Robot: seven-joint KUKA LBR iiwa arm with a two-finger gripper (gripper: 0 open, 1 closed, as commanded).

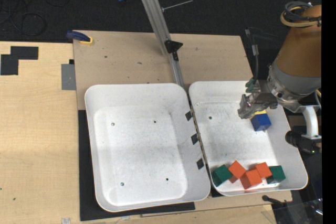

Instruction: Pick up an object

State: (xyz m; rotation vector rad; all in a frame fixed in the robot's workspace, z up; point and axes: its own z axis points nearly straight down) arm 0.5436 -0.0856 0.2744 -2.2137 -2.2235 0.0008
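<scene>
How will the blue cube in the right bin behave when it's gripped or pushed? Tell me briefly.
The blue cube looks like a rigid block with flat faces, so it should probably hold its shape and sit rather than roll. Its small size suggests it is light and may slide on the smooth white right bin if pushed. The gripper hovers right beside it.

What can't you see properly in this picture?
- End effector: small and dark from above, so its grip cannot be judged.
- Blue block: its top is tucked under the end effector; touching or not is unclear.
- Pile of blocks in the right bin: orange and green blocks overlap, so the count is uncertain.
- Arm: cut off by the picture's right side.
</scene>
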